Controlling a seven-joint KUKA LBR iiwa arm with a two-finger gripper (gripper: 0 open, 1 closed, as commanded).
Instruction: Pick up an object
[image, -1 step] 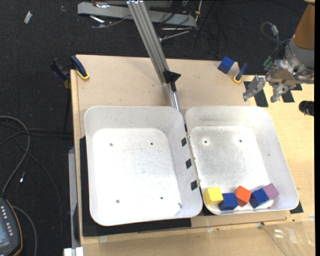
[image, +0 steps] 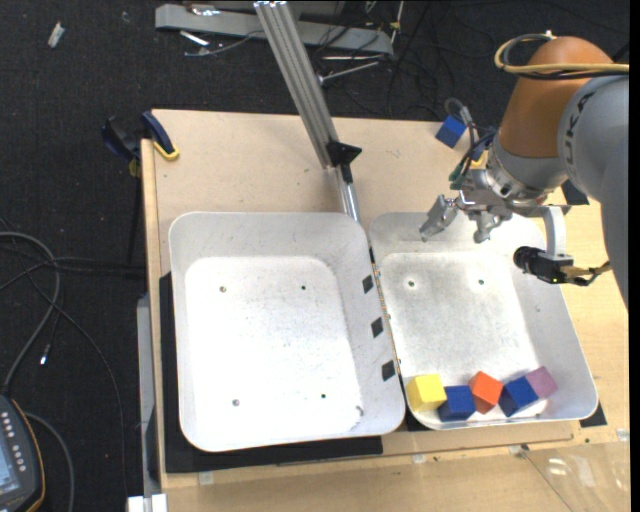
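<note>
Nearest the camera, along the near wall of the right bin (image: 560, 330), five small blocks sit in a tight row at about five o'clock in the view: a yellow block (image: 426, 390) at the left end, a blue block (image: 457, 402) touching it, an orange block (image: 487, 389) just beside that, a second blue block (image: 518, 394), and a pale purple block (image: 541, 381) at the right end by the bin's corner. All five rest on the bin floor.

The left bin (image: 190, 300) lies beside it at about eight o'clock, its speckled floor bearing only a few dark dots.

Farther back, at about two o'clock, the gripper (image: 462, 219) hangs over the far edge of the right bin, well apart from the blocks. Its two fingers (image: 437, 217) are spread apart with nothing between them. Behind it the orange band (image: 545, 90) of the arm rises toward the upper right corner.

A slanted metal pole (image: 300, 85) runs from twelve o'clock down to the gap between the bins.
</note>
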